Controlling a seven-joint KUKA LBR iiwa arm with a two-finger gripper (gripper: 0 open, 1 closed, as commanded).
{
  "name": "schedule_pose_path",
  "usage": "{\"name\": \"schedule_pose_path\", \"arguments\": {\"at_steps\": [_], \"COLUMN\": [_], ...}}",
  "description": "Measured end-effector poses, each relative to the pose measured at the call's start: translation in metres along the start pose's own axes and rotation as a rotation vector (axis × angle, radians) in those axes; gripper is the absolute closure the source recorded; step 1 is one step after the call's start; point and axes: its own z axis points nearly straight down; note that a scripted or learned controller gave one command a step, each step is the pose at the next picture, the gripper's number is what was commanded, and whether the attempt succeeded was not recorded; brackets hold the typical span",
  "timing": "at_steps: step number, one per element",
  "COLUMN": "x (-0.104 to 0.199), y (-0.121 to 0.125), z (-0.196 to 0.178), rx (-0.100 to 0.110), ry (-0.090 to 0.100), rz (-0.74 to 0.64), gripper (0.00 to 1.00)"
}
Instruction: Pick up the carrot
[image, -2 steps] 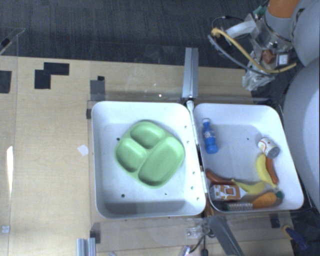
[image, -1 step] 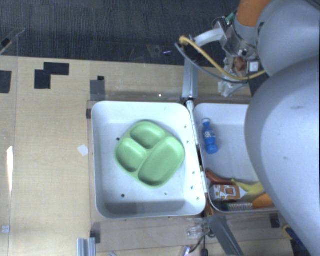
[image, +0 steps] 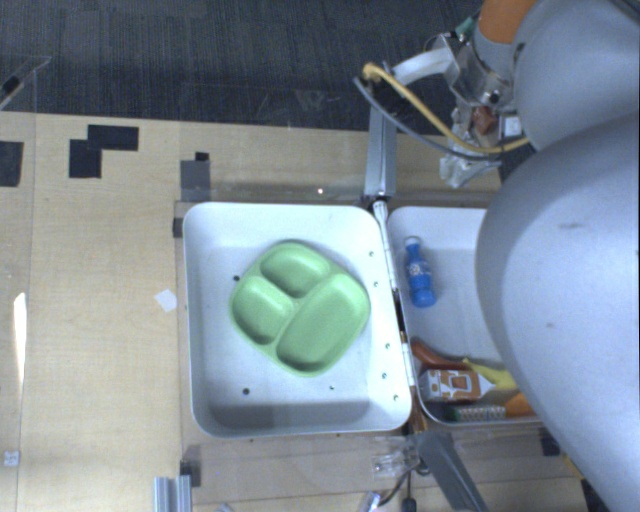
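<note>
An orange, elongated thing that looks like the carrot (image: 431, 352) lies at the near left of the right bin (image: 450, 235), its end tucked behind a small brown and white carton (image: 455, 385). My gripper (image: 464, 160) hangs beyond the right bin's far edge, below the orange wrist band, with cables looped around it. It is far from the carrot and nothing shows in it. The big grey arm link hides most of the right bin.
A blue bottle (image: 418, 272) lies near the right bin's left wall. A yellow piece (image: 492, 376) and another orange bit (image: 518, 405) sit by the carton. The left bin (image: 210, 300) holds a green divided plate (image: 300, 307).
</note>
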Motion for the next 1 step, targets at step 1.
{"name": "schedule_pose_path", "arguments": {"at_steps": [1], "x": [-0.0059], "y": [0.0577], "z": [0.0356], "rx": [-0.002], "ry": [-0.007], "rz": [-0.002], "gripper": [1.0]}}
